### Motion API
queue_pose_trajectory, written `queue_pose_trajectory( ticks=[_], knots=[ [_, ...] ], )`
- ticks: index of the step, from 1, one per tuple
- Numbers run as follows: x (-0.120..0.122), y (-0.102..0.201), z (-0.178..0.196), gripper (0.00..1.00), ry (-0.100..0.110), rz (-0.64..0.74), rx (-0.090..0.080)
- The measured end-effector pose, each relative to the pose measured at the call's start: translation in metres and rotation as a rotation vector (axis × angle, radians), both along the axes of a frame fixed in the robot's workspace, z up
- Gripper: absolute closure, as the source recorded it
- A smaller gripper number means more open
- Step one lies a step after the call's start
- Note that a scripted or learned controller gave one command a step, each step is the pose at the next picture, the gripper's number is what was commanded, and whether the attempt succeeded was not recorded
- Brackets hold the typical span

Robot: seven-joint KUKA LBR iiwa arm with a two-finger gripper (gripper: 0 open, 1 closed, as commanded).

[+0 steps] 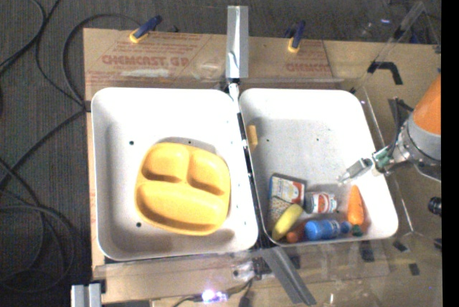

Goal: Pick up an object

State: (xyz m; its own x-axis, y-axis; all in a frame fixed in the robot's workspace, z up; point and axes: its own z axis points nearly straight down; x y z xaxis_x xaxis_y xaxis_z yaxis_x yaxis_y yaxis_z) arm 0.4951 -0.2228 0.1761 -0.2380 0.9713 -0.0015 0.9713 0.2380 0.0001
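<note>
Overhead, I am reaching in from the right, my gripper [356, 170] hovering over the right bin [301, 108]; whether it is open or closed, I cannot tell. Below it are lying a carrot [355, 205], blue bottle [323, 229] and banana [285, 218]. A yellow tray [184, 187] is sitting in the left bin [115, 119].

Two white bins sit side by side: the left bin [107, 176] holds one yellow divided tray [185, 187], while the right bin [308, 119] holds one carrot [355, 205], one banana [287, 219], one blue bottle [324, 229], one small carton [286, 191] and one little jar [323, 202] (label unreadable).
</note>
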Motion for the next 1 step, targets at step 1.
queue_pose_trajectory(
  ticks=[1],
  knots=[
    [-0.0035, 0.0093, -0.0694, 0.0, -0.005, 0.037, 0.011]
  ],
)
